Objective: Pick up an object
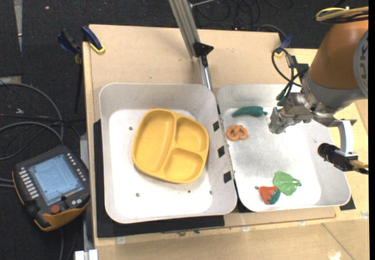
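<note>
over the right bin [328, 194] — gripper [276, 126] above bare floor.

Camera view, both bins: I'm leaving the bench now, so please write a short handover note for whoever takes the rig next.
Gripper: over the right bin, near its back; nothing seen between its fingers.
Right bin holds a green pepper and pretzel at the back left, a green leafy piece touching an orange-red piece at the front.
Left bin holds a yellow divided plate.
Done: nothing picked up yet.
Left: choose an object, descend, grasp, lift.
</note>
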Controlling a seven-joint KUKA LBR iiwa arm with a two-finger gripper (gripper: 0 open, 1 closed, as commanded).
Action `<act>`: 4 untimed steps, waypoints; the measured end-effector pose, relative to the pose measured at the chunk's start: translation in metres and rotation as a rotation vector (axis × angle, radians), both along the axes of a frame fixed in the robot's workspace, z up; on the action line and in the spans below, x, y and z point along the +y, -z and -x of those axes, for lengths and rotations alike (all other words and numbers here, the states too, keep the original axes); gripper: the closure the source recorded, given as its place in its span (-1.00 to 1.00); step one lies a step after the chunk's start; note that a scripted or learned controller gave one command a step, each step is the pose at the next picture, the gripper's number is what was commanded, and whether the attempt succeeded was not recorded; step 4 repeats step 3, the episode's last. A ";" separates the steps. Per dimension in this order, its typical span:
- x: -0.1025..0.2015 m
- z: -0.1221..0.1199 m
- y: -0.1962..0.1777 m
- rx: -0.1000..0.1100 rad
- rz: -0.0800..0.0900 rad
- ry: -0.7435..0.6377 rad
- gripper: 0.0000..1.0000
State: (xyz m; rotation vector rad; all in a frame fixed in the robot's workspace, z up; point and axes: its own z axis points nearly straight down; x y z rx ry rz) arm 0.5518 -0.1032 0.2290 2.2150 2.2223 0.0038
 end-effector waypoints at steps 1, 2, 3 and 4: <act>0.058 -0.001 -0.002 0.005 -0.003 -0.006 1.00; 0.102 -0.014 0.003 0.004 -0.002 -0.005 1.00; 0.160 -0.025 -0.008 0.003 -0.004 -0.005 1.00; 0.160 -0.025 -0.008 0.003 -0.004 -0.005 1.00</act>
